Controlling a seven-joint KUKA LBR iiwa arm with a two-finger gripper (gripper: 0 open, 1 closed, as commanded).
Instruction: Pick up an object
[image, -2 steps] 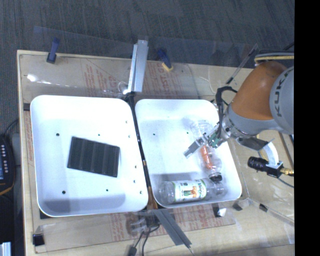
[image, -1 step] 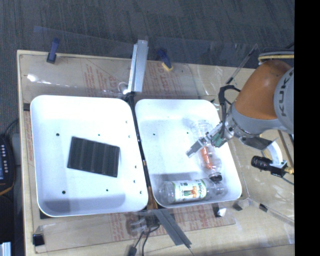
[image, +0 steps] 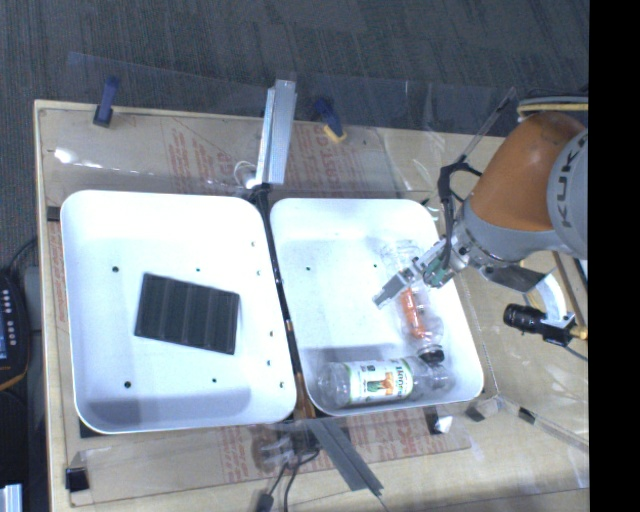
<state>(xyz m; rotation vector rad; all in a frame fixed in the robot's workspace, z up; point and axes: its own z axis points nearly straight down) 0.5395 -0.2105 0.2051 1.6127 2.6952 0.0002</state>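
**Operator:** Report end-effector position and state.

**Technician:** The gripper (image: 397, 283) sits over the right bin (image: 330, 240), toward that bin's 3 o'clock side. Two grey fingers (image: 385, 295) point toward 8 o'clock. Whether they are spread or pressed together cannot be resolved; nothing is visibly pinched between them.

**Operator:** Locate the nearest candidate object.

**Technician:** A small clear bottle with orange contents (image: 416, 315) lies on the bin floor just beside the fingertips, at roughly 5 o'clock from them. Its long axis runs about 12 to 6 o'clock, with a dark cap at the 6 o'clock end. The gripper appears to be above and slightly to the 10 o'clock side of its upper end.

**Operator:** Other objects?

**Technician:** A larger clear plastic bottle (image: 380, 383) with a printed label lies along the right bin's 6 o'clock wall, axis 9 to 3 o'clock. Crumpled transparent film (image: 398, 252) sits at 12 o'clock from the gripper. A flat dark ribbed panel (image: 188, 312) rests in the left bin (image: 100, 230).

**Operator:** Handling assessment?

**Technician:** Both bottles are smooth, rounded and likely to roll; a grasp across the short axis is judged safest.
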